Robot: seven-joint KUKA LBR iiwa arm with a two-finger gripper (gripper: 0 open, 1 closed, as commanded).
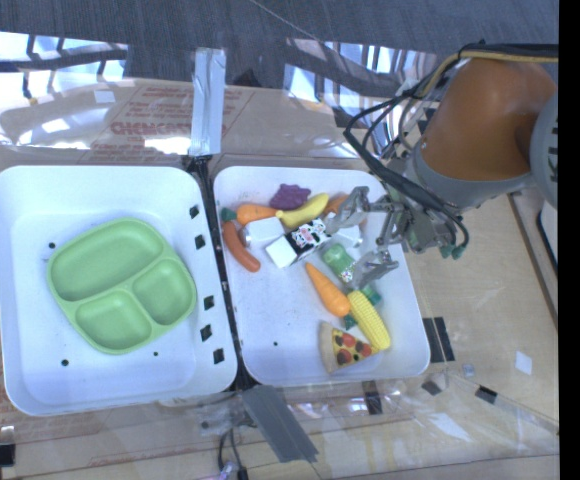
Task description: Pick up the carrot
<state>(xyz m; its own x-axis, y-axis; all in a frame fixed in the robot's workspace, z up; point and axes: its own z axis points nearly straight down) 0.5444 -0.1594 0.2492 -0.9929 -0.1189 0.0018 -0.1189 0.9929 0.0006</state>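
Note:
The carrot (327, 288) is an orange cone lying at a slant in the right bin (280, 353), its thick end toward a yellow corn cob (367, 319). My gripper (359, 243) hangs over the bin's right half, just above and to the right of the carrot. It is open: one finger (353, 214) points toward the bin's back and the other (374, 266) sits near the carrot's upper end. A small green toy (337, 258) lies beside the gap. Nothing is held.
The right bin also holds a pizza slice (345, 348), a banana (305, 208), purple grapes (290, 194), a cow-patterned piece (308, 236), white blocks (266, 231) and a red-orange sausage-like piece (240, 247). A green divided plate (120, 283) sits in the left bin (20, 368).

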